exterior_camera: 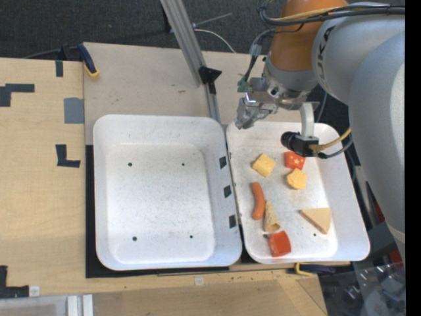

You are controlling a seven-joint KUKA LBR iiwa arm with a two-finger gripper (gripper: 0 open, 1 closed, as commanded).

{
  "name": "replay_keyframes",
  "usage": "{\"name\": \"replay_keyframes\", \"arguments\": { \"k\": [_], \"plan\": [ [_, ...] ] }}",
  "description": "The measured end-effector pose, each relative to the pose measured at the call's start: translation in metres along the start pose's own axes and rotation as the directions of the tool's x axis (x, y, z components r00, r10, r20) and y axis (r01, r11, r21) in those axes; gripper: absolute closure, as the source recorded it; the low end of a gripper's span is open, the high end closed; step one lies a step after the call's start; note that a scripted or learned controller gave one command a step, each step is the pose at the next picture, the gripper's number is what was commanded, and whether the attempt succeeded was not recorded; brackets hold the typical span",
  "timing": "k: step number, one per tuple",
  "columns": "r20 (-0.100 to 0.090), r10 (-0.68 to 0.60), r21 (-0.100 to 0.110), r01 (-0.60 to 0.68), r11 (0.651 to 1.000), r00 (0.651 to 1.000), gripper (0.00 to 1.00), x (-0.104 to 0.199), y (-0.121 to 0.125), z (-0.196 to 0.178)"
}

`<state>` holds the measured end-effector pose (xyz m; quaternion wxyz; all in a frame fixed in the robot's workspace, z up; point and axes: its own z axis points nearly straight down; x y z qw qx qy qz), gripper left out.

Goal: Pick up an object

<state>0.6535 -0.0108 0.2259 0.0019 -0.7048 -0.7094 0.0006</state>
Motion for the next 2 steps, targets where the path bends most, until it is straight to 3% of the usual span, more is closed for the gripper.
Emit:
{"name": "replay_keyframes", "arguments": {
  "k": [2],
  "plan": [
    [0.001,0.0,-0.001,0.0,1.0,1.0,1.0,0.108,-0.006,0.008]
  ]
}}
